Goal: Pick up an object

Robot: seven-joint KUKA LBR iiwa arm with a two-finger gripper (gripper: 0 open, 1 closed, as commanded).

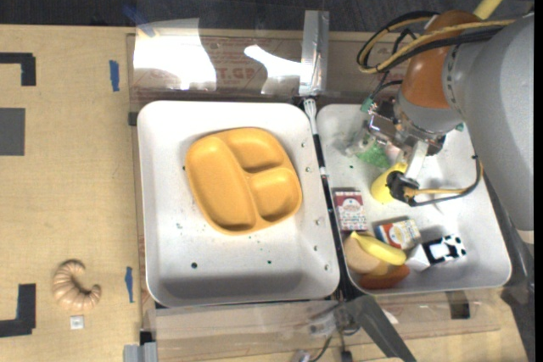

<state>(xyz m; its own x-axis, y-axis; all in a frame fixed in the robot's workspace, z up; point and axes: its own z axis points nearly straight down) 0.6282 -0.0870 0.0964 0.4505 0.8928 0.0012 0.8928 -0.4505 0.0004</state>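
My gripper (392, 147) hangs low over the upper middle of the right bin (488, 254). A green item (370, 153) lies just under its left side. A round yellow object (389, 185) sits directly below and in front of it, touching or nearly touching the gripper's lower part. Further forward lie a small red and white packet (349, 209), a banana (379, 250) on a reddish round thing (382, 274), a small white, red and blue box (399, 232) and a black and white piece (445, 250).
The left bin (161, 148) holds a yellow divided plate (243, 178). A beige curled toy (76, 285) lies on the wooden bench at the lower left. A metal divider (323, 182) separates the bins. The grey arm (501, 106) covers the right bin's right side.
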